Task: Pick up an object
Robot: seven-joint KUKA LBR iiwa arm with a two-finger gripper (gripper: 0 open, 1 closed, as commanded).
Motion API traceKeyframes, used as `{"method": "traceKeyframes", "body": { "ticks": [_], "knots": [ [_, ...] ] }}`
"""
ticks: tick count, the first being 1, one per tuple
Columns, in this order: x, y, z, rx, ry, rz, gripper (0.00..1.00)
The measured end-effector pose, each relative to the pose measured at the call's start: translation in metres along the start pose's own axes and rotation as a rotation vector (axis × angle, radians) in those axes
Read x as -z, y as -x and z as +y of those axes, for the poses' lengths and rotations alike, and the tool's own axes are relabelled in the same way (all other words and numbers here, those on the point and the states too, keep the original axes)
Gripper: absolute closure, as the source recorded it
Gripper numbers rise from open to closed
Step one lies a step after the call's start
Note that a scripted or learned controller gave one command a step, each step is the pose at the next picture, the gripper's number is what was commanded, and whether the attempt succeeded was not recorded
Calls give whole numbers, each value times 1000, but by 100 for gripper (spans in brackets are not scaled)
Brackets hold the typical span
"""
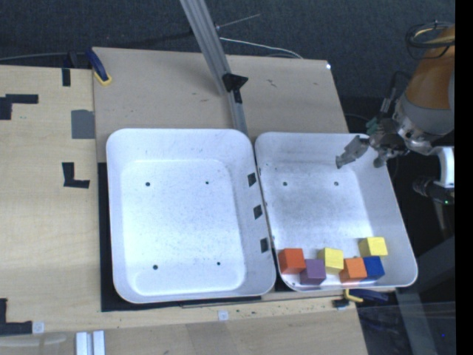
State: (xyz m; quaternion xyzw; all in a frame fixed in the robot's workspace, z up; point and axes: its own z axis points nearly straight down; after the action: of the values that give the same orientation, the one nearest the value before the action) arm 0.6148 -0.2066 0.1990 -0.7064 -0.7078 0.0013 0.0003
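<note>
The pincer (362,152) is hanging over the far right edge of the right bin (318,198), its fingers spread apart and gripping nothing. The coloured blocks are sitting well apart from it at that bin's near edge: orange block (291,259), purple block (315,271), yellow block (375,246).

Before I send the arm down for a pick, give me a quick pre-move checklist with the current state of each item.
1. Targets present: ok. Blocks sit along the right bin's near edge: orange block, purple block, yellow block, second orange block, blue block, second yellow block.
2. Gripper over the blocks: not ok; it is at the bin's far right corner.
3. Gripper carrying nothing: ok.
4. Jaws open: cannot tell.
5. Block spacing: not ok; they are crowded together.
</note>
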Motion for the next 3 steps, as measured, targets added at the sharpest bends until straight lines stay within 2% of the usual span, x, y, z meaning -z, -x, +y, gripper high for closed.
{"method": "traceKeyframes", "body": {
  "ticks": [1, 2, 3],
  "knots": [
    [40, -70, 12, 5, 5, 4, 0],
    [40, -67, -8, -1, -1, 2, 0],
    [79, -105, -28, 3, 4, 3, 0]
  ]
}}
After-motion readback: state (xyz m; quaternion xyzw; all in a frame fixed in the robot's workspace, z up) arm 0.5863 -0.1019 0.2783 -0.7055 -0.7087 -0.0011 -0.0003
